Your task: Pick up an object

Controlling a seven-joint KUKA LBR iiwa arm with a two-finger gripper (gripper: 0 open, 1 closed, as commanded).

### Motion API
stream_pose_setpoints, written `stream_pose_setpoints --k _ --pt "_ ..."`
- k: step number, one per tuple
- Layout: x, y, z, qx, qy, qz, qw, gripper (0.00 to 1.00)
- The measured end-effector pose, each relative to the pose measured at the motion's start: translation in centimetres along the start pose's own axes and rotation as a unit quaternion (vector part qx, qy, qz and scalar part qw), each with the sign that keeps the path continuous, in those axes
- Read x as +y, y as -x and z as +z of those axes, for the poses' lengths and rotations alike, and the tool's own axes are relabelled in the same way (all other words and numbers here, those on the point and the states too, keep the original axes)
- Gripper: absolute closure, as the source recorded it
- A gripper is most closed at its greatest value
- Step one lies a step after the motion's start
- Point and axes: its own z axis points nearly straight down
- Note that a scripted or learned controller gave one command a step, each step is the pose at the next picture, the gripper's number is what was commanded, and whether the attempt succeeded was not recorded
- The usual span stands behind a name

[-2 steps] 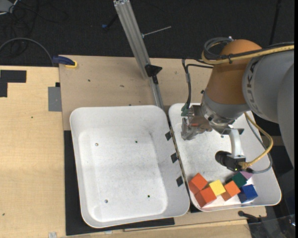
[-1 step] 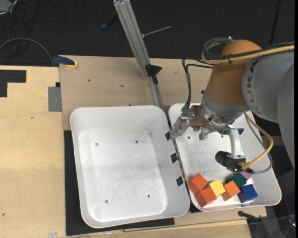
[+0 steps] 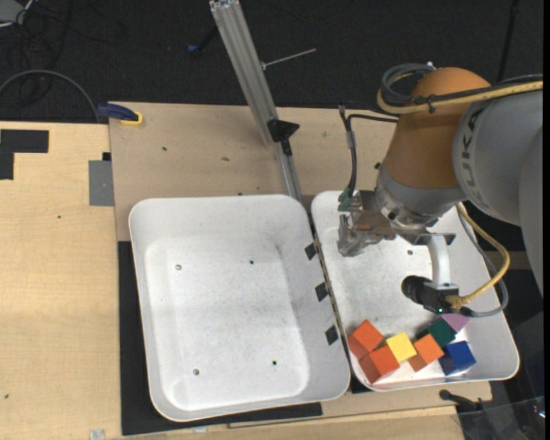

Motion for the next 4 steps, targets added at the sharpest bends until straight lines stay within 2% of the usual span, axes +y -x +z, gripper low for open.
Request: stream_pose_setpoints --k 1,2,3,4 --pt "2.0 9.0 7.6 -0.002 0.000 -0.003 1.0000 1.00" --pt "-1.8 13.5 -22.9 -0.002 0.008 -0.007 0.9999 1.00" --pt "-1.5 6.9 -22.9 0.000 0.003 -0.010 0.9999 1.00" --pt "0.6 -1.9 -21.0 0.000 0.002 -0.010 0.9999 1.00"
